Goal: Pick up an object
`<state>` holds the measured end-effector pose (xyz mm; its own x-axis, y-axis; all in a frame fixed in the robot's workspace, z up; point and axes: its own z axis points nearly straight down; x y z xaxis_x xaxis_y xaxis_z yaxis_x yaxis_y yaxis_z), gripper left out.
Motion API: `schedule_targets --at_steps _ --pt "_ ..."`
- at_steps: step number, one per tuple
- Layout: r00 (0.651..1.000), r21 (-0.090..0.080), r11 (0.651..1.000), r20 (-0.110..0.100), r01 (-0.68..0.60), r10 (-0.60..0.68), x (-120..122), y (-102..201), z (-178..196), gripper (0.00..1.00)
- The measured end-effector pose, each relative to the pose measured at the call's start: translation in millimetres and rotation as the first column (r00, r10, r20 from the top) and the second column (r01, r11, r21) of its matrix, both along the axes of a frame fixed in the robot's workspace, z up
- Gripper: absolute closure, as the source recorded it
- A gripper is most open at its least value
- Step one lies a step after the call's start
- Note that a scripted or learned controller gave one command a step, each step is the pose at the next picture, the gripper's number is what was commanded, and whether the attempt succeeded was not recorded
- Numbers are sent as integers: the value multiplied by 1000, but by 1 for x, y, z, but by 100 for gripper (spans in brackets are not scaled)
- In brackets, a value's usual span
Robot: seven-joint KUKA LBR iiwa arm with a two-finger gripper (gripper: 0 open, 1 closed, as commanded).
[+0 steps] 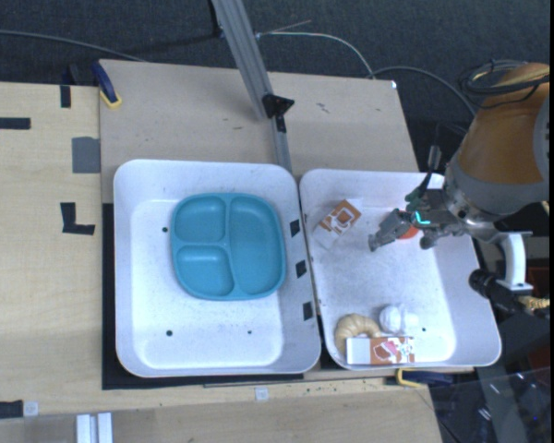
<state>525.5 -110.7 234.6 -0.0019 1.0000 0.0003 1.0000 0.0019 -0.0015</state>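
Even bright light, soft shadows, slightly grainy

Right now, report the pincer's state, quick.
Pincer: cannot be told whether open or closed. It sits over the right bin, with something small and orange-red at its tip; a grasp cannot be confirmed.

The bench [194, 127] had a light wooden top. Two shallow white bins stood on it side by side, and their inner rims were touching. The left bin [138, 340] lay near the middle of the bench, and the right bin [471, 330] lay toward its right edge. Several dark tape marks [74, 218] were on the wood at the left. A small blue and yellow clamp [106, 86] sat at the far left corner of the brown board.
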Motion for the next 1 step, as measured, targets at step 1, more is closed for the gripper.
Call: schedule_targets --at_steps 1 --pt "1000 0 1000 -5 0 0 -3 1 -44 0"
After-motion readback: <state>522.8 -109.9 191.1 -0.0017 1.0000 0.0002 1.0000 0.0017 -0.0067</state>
